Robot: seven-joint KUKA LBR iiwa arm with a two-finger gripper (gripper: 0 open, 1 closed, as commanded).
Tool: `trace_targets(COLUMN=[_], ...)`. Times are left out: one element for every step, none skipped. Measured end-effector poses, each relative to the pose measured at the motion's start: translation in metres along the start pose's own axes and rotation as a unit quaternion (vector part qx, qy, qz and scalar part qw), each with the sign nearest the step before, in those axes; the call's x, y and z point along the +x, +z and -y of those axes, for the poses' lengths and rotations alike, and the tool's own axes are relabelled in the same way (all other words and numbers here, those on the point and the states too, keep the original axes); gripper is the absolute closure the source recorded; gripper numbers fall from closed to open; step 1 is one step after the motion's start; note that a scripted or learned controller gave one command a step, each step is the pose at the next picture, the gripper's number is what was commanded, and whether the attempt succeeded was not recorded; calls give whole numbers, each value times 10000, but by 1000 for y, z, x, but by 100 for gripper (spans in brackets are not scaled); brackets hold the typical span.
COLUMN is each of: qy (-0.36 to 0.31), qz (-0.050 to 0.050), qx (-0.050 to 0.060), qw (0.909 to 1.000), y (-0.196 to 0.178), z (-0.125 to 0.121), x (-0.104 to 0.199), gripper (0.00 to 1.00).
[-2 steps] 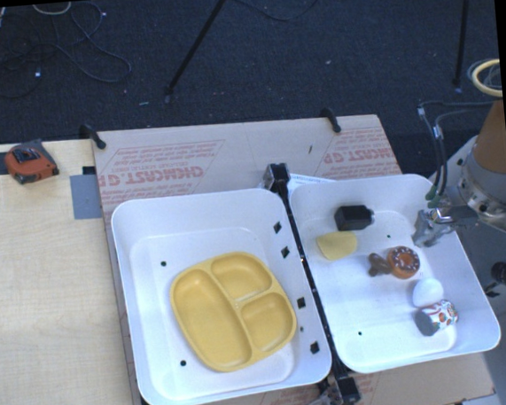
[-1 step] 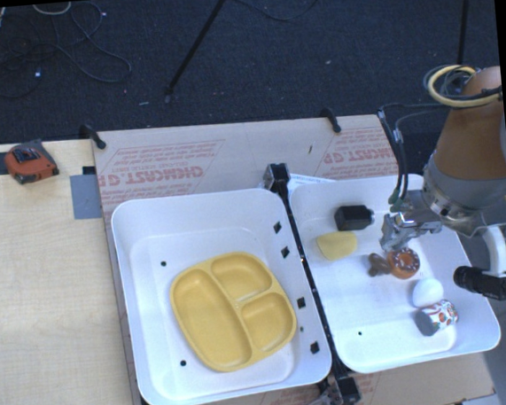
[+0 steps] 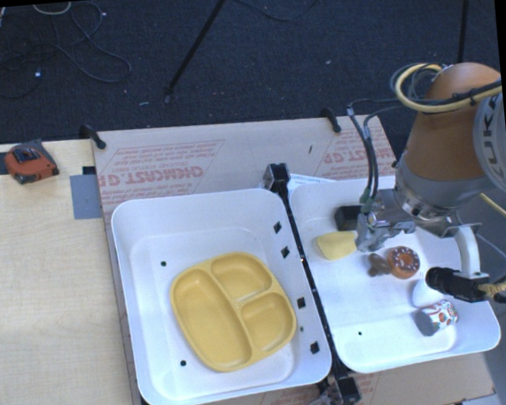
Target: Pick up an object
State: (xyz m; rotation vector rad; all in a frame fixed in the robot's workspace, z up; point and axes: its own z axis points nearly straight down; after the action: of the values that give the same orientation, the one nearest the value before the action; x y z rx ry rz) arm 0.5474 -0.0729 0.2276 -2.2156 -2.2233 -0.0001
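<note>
My gripper [image 3: 375,237] hangs over the middle of the right bin [image 3: 374,355], under the grey and orange arm. A pale yellow lump [image 3: 334,246] lies just to its left. Just below it lie a small brown piece [image 3: 379,266] and an orange ring-shaped object [image 3: 405,262]. Further toward the front right are a white object [image 3: 422,293] and a small red-and-white cup-like thing [image 3: 438,316]. A dark block [image 3: 347,217] sits beside the gripper's upper left. Nothing shows as being held.
The left bin [image 3: 142,252] holds a yellow divided plate [image 3: 233,310]. A black divider rail [image 3: 299,264] runs between the bins. An orange tape measure [image 3: 30,162] lies on the wooden bench at far left. A black fitting with cable [image 3: 457,283] juts from the arm over the right bin.
</note>
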Motion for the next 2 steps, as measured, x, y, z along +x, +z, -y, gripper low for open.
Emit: trace_targets(qy=[-6,1], qz=[-1,2], qx=[-2,11], qw=[10000,10000], y=[-9,-3], z=[1,4], x=[52,97], gripper=[100,100])
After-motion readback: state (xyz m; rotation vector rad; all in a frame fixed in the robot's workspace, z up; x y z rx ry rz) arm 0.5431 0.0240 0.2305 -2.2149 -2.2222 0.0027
